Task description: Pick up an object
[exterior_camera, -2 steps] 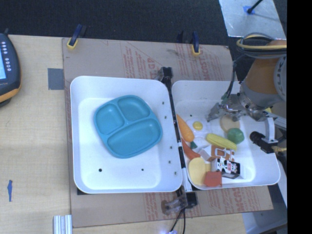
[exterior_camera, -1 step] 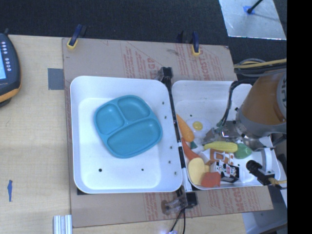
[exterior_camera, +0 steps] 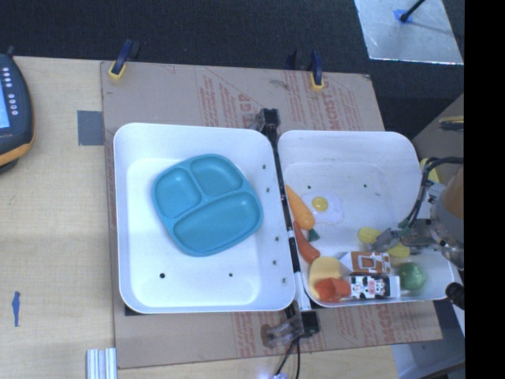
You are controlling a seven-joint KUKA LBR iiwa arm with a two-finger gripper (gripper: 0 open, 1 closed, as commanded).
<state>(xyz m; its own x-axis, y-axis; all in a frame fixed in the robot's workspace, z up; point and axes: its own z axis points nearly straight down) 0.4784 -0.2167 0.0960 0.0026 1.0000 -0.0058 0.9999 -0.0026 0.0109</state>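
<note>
Down in the right bin (exterior_camera: 347,144), a heap of toy food is lying along the near wall and the left wall. A yellow piece (exterior_camera: 369,234) is sitting near the middle of that bin, just beside the gripper (exterior_camera: 388,239), which is reaching in from the right and hovering low over the heap. Whether the gripper is open or closed cannot be told, and nothing is visibly caught in it. Just below the gripper a small orange carton (exterior_camera: 369,261) is lying next to a black-and-white carton (exterior_camera: 371,287), and a green ball (exterior_camera: 411,275) is resting to their right, by the bin's near right corner. A pale yellow apple (exterior_camera: 325,269) is touching a red piece (exterior_camera: 333,289) at the near wall. Along the left wall an orange carrot (exterior_camera: 299,208) is lying at a slant, with a red pepper (exterior_camera: 307,249) below it, and a fried egg (exterior_camera: 322,206) is lying flat just right of the carrot.

Beside it, the left bin (exterior_camera: 142,283) is holding a blue divided plate (exterior_camera: 207,204), lying flat near its middle. Both bins are sitting on a brown board (exterior_camera: 197,93), held by blue and yellow clamps (exterior_camera: 121,60) at its far edge. A handheld controller (exterior_camera: 12,105) is lying at the bench's far left.
</note>
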